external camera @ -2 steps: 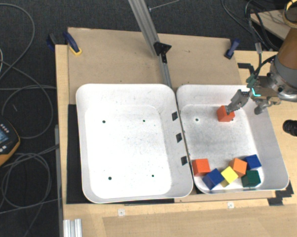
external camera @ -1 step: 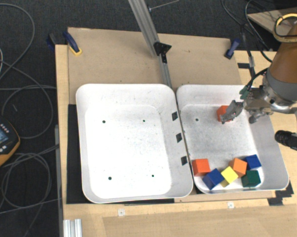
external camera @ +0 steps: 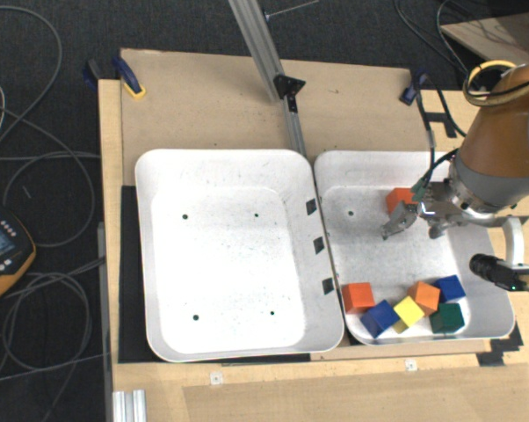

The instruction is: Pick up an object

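Note:
My gripper point(external camera: 414, 229) hangs over the middle of the right bin point(external camera: 370, 258), its two fingers spread apart and nothing between them. An orange block point(external camera: 398, 199) lies just behind and left of the gripper, beside the left finger point(external camera: 393, 229) but not in the grasp. Along the bin's front edge sits a cluster of blocks: an orange one point(external camera: 358, 295), a blue one point(external camera: 379, 316), a yellow one point(external camera: 409, 311), a second orange one point(external camera: 427, 295), another blue one point(external camera: 450, 287) and a green one point(external camera: 447, 318).
The left bin point(external camera: 150, 178) stands beside the right one, with black clips point(external camera: 318, 244) on the shared wall. A slanted metal pole point(external camera: 256, 38) rises from the bench behind the bins. Cables lie on the floor at left.

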Robot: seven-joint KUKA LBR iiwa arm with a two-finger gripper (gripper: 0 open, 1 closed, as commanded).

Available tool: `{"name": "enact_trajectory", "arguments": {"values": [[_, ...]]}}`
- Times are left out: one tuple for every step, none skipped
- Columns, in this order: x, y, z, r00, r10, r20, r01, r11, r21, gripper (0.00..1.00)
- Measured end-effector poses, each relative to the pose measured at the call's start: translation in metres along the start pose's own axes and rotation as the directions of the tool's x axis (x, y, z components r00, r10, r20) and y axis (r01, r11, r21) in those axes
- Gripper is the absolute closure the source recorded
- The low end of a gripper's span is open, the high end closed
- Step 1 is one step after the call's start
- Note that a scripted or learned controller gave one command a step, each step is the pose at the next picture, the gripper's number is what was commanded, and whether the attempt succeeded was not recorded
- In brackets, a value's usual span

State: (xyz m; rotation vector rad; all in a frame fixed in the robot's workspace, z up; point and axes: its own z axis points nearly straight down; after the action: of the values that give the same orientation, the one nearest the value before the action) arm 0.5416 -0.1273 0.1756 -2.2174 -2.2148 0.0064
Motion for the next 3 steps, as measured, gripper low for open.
{"name": "enact_trajectory", "arguments": {"values": [[0.006, -0.003, 0.062, 1.0, -0.001, -0.001, 0.001, 1.0, 0.0, 0.0], [0.006, 0.0, 0.047, 1.0, -0.001, 0.001, 0.001, 1.0, -0.01, 1.0], [0.005, 0.01, -0.003, 1.0, -0.003, 0.004, 0.003, 1.0, -0.015, 1.0]]}}
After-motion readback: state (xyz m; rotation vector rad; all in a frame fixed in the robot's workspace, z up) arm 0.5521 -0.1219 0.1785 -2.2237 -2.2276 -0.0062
